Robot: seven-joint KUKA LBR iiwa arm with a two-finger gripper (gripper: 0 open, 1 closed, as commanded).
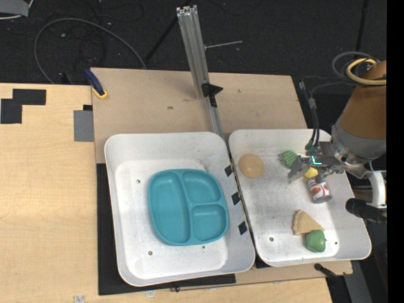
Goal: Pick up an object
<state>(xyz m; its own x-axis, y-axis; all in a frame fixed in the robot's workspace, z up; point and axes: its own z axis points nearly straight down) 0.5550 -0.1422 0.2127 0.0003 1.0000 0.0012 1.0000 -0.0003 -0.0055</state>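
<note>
Two shallow white bins sitting side by side on the table, left bin (126, 169) and right bin (271, 245). Lying in the middle of the left bin, a teal divided tray (187, 206), three compartments, flat. Scattered across the right bin: a tan rounded object (251, 166) resting near the far-left corner, close to the wall shared with the left bin; a small green leafy object (289, 158) lying toward the far edge, just left of the hand; a red and white can-like object (319, 190) lying tilted, just below the hand toward the right edge; a tan wedge-shaped piece (305, 221) sitting near the near-right corner, touching or just beside a bright green round object (315, 240) at the near edge. Reaching in from the right side of the table, grey arm with orange upper part (366, 115), wrist angling down over the far-right part of the right bin. Hand (305, 167) hanging low between the green leafy object and the can, a yellow-green speck showing right at it. Fingers too small and cluttered to read; opening width not discernible, nor whether anything is being gripped. Standing at the far side of the table, a slanted metal post (192, 49), rising between the two bins.
</note>
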